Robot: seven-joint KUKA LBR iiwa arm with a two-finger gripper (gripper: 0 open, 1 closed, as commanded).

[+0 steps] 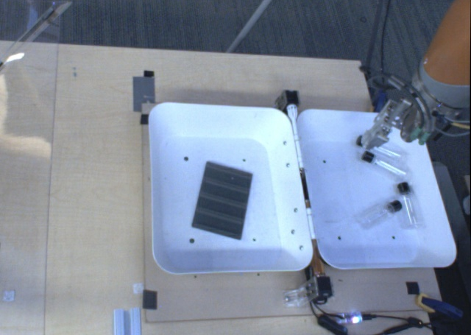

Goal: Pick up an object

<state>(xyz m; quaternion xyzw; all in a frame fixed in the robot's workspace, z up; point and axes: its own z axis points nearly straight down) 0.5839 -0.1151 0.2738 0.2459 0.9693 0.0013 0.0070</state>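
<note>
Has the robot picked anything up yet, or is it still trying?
Nothing looks picked up yet. The gripper is low in the right bin, right by a clear vial, but whether it has hold is unclear. Two more vials and the dark ridged block in the left bin lie untouched. Lifting remains.

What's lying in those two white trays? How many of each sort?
Dark ribbed slab: 1
Clear vials with black caps: 3
Total: 4

no text, label, brand, number or sign is readable on the bins, the bench or anything lying there
</note>
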